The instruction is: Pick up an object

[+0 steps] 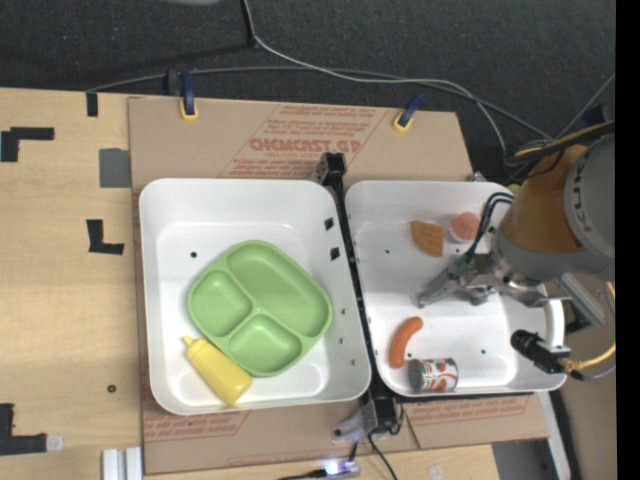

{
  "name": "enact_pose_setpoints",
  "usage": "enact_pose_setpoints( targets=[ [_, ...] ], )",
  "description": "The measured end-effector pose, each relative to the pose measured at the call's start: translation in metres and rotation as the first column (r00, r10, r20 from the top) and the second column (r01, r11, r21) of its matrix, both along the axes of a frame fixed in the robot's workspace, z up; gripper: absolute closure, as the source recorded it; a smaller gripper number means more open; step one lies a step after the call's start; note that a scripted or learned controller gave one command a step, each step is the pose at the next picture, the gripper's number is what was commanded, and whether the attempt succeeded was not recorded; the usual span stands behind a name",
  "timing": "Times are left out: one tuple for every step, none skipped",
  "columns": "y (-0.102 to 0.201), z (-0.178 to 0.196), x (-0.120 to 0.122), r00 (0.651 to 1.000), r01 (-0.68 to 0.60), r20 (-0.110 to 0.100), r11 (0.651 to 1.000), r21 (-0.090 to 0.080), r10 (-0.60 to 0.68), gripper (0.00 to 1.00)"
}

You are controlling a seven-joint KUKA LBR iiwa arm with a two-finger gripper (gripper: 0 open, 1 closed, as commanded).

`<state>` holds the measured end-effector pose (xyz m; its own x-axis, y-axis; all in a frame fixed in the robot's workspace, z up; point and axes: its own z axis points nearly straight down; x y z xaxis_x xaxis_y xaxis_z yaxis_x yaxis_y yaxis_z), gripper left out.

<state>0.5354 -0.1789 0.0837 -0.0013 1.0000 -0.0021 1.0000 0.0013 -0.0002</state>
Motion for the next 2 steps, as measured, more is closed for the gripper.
enact_pose_setpoints(
  targets=[
    [-0.001,0.014,0.001,1.000,0.000,0.004,1.000,-0.002,0.000,1.00],
    [-0.011,0.064,0.002,1.000,0.001,0.003,1.000,0.001,-0.001,1.00]
  ],
)
